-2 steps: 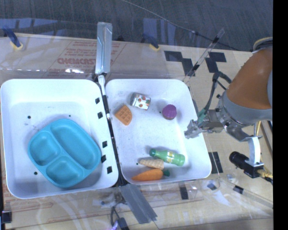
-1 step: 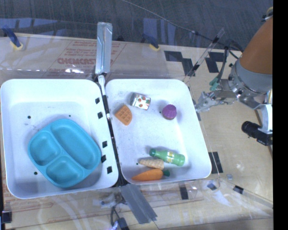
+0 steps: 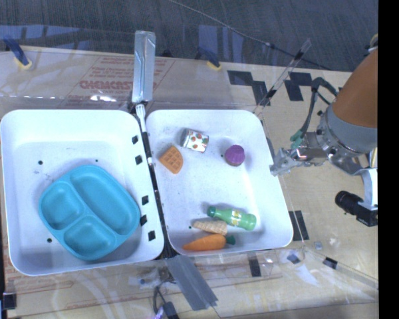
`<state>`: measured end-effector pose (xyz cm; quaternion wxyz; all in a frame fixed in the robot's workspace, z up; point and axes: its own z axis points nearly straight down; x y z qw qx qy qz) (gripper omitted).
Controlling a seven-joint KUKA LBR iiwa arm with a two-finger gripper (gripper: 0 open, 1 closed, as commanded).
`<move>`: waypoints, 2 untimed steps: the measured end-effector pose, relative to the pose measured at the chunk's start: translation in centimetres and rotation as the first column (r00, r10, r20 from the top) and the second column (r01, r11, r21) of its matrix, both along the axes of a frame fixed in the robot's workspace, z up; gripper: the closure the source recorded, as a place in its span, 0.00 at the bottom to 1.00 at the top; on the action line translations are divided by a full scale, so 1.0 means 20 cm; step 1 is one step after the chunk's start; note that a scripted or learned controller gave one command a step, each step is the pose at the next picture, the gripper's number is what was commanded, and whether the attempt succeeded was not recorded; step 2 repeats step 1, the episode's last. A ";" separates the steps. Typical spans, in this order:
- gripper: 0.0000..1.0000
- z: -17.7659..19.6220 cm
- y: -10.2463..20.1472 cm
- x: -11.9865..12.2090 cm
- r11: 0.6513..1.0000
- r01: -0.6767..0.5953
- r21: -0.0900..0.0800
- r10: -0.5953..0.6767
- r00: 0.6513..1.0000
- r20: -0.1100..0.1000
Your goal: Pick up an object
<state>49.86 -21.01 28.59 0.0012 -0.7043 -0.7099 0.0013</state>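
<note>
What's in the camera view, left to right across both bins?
Blue tray → waffle toy → small printed box → purple ball → gripper, beside the right bin. Bottle, carrot and the tan piece overlap in x, so left out.

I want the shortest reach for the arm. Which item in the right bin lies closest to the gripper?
The purple ball, alone near the bin's right wall. The gripper sits just outside that wall beside it; the bottle, carrot and waffle lie farther off.

Red print on clear sheet (image 3: 100, 78) (unreadable).
</note>
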 end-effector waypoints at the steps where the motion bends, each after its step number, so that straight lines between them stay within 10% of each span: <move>1: 1.00 -0.13 0.24 -0.11 1.000 -0.002 0.001 0.002 1.000 -0.001; 2: 1.00 -0.13 0.24 -0.11 1.000 -0.002 0.001 0.002 1.000 -0.001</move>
